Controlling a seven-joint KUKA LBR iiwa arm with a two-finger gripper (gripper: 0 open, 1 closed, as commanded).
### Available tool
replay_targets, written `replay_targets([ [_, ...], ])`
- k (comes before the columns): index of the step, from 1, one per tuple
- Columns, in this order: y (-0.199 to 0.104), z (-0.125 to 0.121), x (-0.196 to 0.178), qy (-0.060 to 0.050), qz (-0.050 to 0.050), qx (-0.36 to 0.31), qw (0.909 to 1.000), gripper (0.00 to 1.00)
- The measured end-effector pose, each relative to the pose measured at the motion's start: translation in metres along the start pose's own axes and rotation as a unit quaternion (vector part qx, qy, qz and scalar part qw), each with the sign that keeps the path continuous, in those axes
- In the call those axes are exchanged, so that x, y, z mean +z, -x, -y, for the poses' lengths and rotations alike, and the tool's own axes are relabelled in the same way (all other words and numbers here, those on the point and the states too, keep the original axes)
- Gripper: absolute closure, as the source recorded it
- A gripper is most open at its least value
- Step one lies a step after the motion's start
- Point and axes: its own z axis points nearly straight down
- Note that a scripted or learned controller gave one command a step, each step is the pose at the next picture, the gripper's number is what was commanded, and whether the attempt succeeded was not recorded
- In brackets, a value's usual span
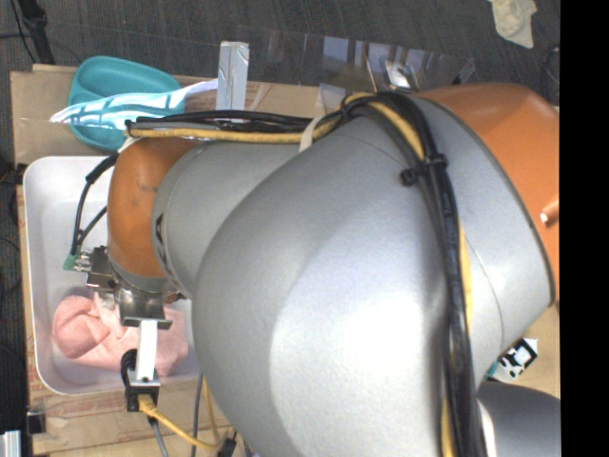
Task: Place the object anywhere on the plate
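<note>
Dark carpet lies beyond the bench [21, 89], where the grey arm [362, 284] covers the left white bin [38, 255] holding pink cloth [76, 331]; whether its tool is open or closed cannot be told.

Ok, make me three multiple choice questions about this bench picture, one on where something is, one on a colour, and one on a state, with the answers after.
1. Where does the pink object lie?
A. In the left white bin, near its bottom corner
B. On the cardboard outside the bins
C. On top of the arm

2. What colour is the scoop-shaped thing past the bin's top edge?
A. Red
B. Teal
C. Black

3. How does the arm stand in relation to the bins?
A. Folded away to one side
B. Reaching across them, with its wrist over the left bin
C. Lying flat on the floor

Answers: 1 A, the pink mass sits inside the bin wall. 2 B, its shell is teal with a white striped strip. 3 B, the grey body covers most of the bench and the wrist hangs by the pink object.
</note>
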Motion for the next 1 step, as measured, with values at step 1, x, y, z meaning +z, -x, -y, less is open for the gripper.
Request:
replay_targets([
  [1,0.0269,-0.0067,-0.0574,0.002,-0.001,-0.088,0.9961,1.0],
])
